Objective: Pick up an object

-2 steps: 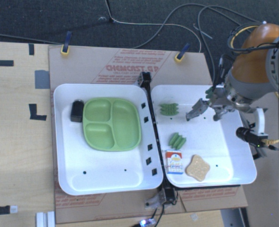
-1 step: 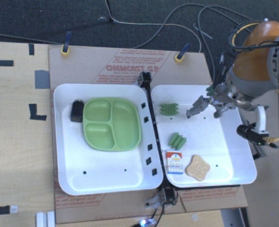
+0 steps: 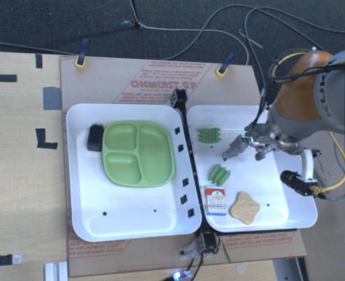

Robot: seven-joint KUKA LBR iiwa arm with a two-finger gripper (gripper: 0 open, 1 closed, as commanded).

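Four small objects lie in the right bin (image 3: 289,218), and the end effector (image 3: 234,150) hangs over that bin's upper middle, reaching in from the right with its dark fingertips pointing down and to the left. Nothing sits between those fingers, and they look drawn close together, so it reads as nearly clenched on air. The nearest candidate is the green bean pod bundle (image 3: 219,174), just below and slightly left of the tips, its long axis running diagonally from lower left to upper right. A ridged green piece (image 3: 208,135) lies just up and left, close to the divider. A small red-and-white packet (image 3: 216,201) and a tan cookie-shaped piece (image 3: 244,208) rest farther toward the bin's front edge. Judging by this layout, a short drop down-left would meet the pods.
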